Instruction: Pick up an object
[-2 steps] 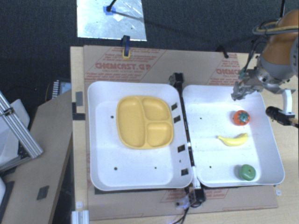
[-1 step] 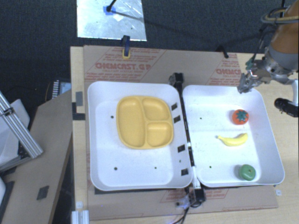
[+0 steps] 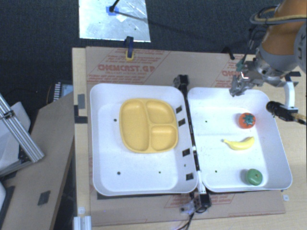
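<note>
Green fruit (image 3: 253, 177) right bin (image 3: 211, 128) 5 o'clock | banana (image 3: 239, 143) centre-right, long axis 3-to-9, ends curled up | tomato (image 3: 246, 120) 2 o'clock | gripper (image 3: 236, 91) 12 o'clock rim, jaw state unclear

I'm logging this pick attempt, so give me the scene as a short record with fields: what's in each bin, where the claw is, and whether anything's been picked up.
left bin: yellow divided tray, lying flat near the middle
right bin: tomato, banana, green fruit, in a line along its right side
claw: over the right bin's far edge, above the tomato in the picture, apart from all three items
claw holding: nothing seen between its fingers
fingers open or shut: too small to tell
task state: no item lifted yet
</note>
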Controlling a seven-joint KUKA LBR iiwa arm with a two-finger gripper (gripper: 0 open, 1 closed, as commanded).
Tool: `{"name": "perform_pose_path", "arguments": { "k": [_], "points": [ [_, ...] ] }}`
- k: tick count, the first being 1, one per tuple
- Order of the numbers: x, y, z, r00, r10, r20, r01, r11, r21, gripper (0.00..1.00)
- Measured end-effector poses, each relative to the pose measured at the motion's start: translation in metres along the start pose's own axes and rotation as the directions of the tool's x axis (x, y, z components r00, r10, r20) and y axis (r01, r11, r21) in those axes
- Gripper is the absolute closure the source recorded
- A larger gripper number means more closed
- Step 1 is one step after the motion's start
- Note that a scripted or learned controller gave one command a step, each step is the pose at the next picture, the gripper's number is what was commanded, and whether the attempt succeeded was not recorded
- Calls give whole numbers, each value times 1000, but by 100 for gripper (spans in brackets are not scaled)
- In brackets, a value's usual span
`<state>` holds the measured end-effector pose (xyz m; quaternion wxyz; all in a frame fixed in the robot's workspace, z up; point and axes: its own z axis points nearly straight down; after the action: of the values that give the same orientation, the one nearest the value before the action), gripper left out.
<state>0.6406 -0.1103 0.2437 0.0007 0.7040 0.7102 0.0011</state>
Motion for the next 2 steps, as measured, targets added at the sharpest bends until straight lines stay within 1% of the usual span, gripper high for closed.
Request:
{"name": "perform_pose_path", "arguments": {
  "k": [1,2],
  "points": [
    [56,0,12,1000,-1,-1,1,1000,1,100],
    [112,-7,3,1000,-1,-1,1,1000,1,100]
  ]
}}
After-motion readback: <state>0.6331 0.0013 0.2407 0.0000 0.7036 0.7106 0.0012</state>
